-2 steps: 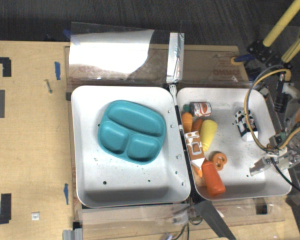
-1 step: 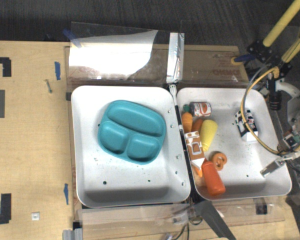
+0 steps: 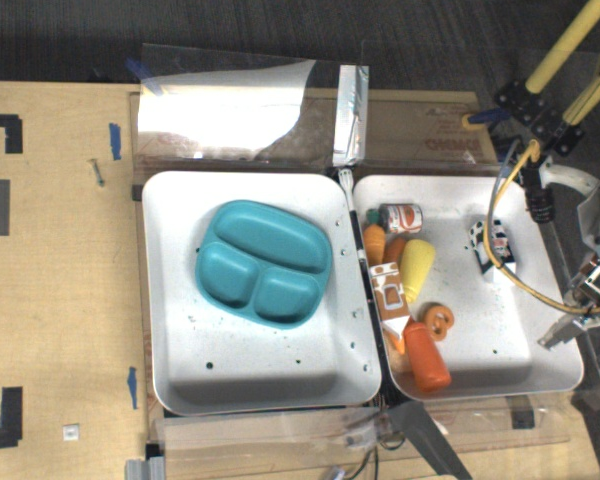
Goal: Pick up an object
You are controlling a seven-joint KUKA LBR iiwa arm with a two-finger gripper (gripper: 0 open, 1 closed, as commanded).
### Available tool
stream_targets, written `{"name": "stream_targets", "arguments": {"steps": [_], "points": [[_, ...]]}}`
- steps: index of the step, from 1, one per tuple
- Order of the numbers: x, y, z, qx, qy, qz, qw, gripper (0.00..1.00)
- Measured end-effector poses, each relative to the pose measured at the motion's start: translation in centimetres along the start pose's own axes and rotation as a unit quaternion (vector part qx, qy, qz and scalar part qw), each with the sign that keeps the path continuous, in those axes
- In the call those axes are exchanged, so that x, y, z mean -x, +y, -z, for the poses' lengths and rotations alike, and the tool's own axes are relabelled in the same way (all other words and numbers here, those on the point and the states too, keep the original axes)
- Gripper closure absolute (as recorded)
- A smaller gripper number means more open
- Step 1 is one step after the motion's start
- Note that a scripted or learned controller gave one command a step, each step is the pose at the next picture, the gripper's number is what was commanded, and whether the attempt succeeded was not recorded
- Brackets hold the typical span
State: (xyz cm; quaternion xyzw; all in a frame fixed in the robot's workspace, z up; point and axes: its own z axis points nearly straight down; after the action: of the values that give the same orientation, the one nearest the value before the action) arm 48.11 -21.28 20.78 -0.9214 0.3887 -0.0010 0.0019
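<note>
Brown cardboard counter [image 3: 50, 298] carries two white bins, the right bin [image 3: 520, 358] crowded along its left wall with toy food such as a yellow plastic corn cob [image 3: 416, 268] and an orange plastic bottle [image 3: 427, 357], so approach seems unstarted, jaw state untellable, and next comes descending over one piece.

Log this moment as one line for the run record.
left white bin: upturned teal divided plastic plate | right white bin: orange plastic bottle, yellow corn toy, small red-white can along its left wall | nothing lifted
</note>
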Motion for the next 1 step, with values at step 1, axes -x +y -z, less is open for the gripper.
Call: {"name": "stream_targets", "arguments": {"steps": [1], "points": [[-2.26,-1.74,0.44,-0.001,-0.001,0.105,0.9945,0.0]]}}
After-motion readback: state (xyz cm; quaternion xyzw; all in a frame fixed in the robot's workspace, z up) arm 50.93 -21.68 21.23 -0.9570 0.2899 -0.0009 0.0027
